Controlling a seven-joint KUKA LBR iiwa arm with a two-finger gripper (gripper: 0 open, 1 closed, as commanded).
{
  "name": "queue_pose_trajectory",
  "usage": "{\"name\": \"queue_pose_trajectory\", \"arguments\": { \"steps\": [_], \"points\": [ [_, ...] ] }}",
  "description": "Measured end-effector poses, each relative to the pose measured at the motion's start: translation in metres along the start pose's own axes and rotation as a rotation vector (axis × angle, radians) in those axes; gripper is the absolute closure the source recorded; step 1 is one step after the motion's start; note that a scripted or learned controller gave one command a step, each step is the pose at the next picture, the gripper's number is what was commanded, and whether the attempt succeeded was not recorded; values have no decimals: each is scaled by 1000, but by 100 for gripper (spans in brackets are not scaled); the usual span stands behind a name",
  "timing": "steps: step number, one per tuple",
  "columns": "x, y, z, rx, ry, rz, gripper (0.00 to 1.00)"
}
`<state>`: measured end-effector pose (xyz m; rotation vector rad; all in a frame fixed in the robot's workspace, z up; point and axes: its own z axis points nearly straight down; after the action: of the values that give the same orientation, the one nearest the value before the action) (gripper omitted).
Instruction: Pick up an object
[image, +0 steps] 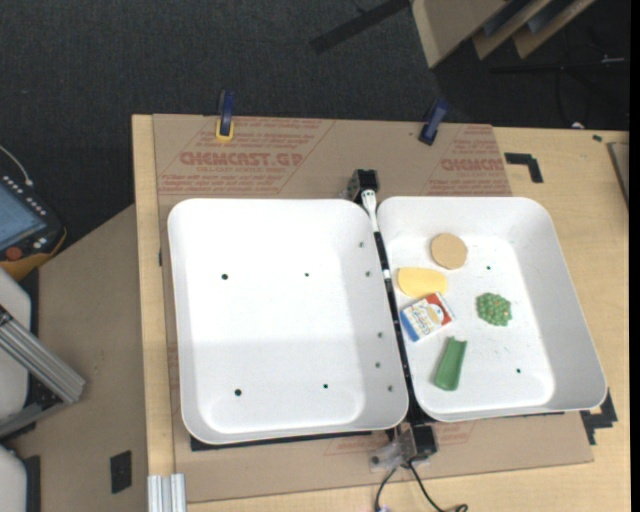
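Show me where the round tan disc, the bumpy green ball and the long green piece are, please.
round tan disc (449, 251), camera view, middle of its flat top.
bumpy green ball (493, 309), camera view, middle of its knobbly surface.
long green piece (450, 363), camera view, midway along its body.

A brown cardboard sheet (300, 150) printed with red lettering covers the counter (110, 330), held by two blue clamps (226, 113) at its far edge. Dark grey carpet (150, 50) lies beyond, under even light.
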<state>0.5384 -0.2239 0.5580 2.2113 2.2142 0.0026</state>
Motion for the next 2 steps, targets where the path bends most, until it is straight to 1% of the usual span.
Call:
{"name": "queue_pose_trajectory", "arguments": {
  "steps": [2],
  "points": [
    [0,1,-22,-8,-6,-2,100]
  ]
}}
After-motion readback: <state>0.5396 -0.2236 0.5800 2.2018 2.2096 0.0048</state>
